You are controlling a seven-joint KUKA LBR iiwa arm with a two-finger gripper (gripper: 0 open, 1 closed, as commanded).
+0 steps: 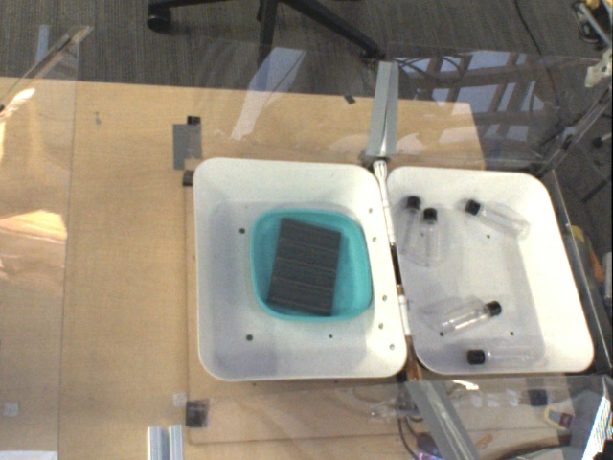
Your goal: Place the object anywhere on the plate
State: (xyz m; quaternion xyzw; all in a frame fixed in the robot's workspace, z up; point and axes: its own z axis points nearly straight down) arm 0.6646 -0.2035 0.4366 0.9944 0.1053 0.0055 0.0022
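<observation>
A: What is lying nearest?

B: Vials [469,315] are lying loose in the right bin [565,286], on the side the pincer's arm reaches in from, so they are waiting handy.

A: And the task's thing?

B: I'm judging it's the block [305,266]. It is lying flat, well inside the plate [358,281], in the left bin [220,286]. That is looking done.

A: The pincer?

B: I'm unable to tell whether it is apart or together.

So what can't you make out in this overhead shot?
- Clear vials in the right bin: transparent bodies blend into the white floor; the exact count is uncertain.
- Teal plate: the dark ridged block hides its centre.
- Vial contents: too small.
</observation>
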